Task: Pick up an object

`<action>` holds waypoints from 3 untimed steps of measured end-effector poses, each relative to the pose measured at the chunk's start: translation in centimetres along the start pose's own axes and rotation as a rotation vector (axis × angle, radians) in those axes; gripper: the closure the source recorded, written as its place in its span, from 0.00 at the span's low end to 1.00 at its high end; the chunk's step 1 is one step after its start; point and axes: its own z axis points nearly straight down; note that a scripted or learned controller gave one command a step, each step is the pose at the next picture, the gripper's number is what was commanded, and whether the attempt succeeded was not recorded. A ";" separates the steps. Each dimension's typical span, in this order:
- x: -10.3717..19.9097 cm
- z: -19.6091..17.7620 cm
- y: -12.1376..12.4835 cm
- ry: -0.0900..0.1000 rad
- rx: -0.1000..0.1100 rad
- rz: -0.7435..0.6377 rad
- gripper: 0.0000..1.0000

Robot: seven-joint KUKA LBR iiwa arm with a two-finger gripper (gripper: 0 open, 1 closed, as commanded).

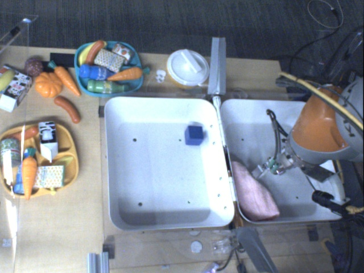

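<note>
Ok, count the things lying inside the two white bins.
2. A blue block sits in the left bin, toward its upper right. A pink cloth lies in the right bin, against its lower left wall. The arm may hide more.

Gripper (272, 168) fingers too small to tell apart, arm (335, 124) cut off at right edge

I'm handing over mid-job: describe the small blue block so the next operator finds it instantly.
Start at the two white bins side by side and take the left bin. The blue block sits on its floor toward the upper right, near the divider. It is small, dark blue and cube-shaped, unlike the pink cloth lying in the right bin.
</note>
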 end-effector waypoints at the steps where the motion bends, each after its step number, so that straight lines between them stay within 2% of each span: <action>1: -6.1 0.5 6.6 -0.004 -0.006 0.249 0.00; 2: -0.5 -5.3 -1.0 0.001 0.000 0.135 0.00; 3: 2.9 -0.1 -1.5 -0.013 -0.015 0.059 0.00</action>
